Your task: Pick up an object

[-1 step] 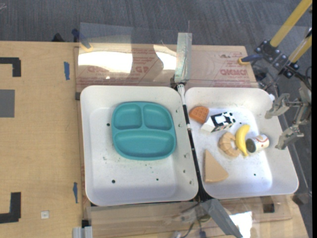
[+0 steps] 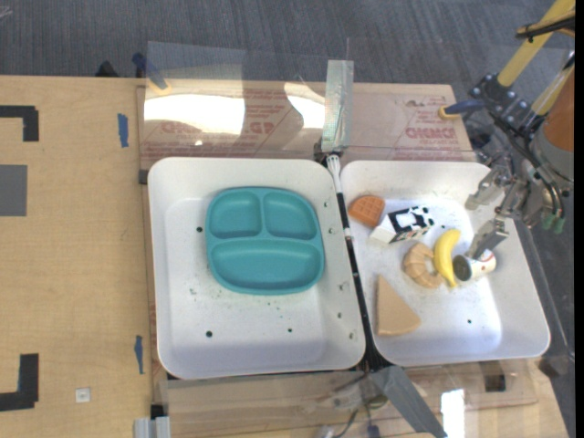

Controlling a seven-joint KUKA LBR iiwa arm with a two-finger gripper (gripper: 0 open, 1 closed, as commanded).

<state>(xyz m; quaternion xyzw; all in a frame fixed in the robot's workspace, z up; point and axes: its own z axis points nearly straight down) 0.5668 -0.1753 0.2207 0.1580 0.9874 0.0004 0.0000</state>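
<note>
Two bins on the tabletop: left bin (image 2: 173, 336) carries a teal divided plate (image 2: 265, 240), right bin (image 2: 511, 331) has the pickable stuff. Banana (image 2: 446, 255), pastry (image 2: 421, 265), waffle (image 2: 367, 211), black-white card (image 2: 408, 222), wedge (image 2: 395, 308) near side. Tool (image 2: 488, 235) sits low at the bin's right, just beside the banana; open or closed — cannot tell. Nothing visibly gripped, so the pick looks not yet done: grasp and lift remain.

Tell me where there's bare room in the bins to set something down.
Left white bin: bare floor rings the teal divided plate, widest along the front. Right white bin: free front right, beyond the tan wedge. Crowded around the yellow banana and gripper.
</note>
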